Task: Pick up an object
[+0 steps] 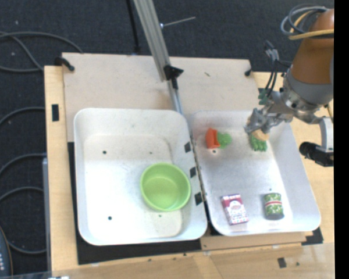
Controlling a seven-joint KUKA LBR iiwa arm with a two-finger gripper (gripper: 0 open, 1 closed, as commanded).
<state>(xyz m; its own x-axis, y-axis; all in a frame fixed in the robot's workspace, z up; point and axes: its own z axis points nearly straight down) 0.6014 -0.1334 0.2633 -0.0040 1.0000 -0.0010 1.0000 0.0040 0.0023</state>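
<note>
In the upper right of the frame, the claw (260, 127) hangs directly over a small green-and-yellow object (258, 142) in the right bin (305, 185), the object just below it; claw opening cannot be told.

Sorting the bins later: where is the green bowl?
The green bowl sits in the left bin, near its front right corner, close to the divide between bins.

Glossy plastic green bowl (165, 187)
</note>
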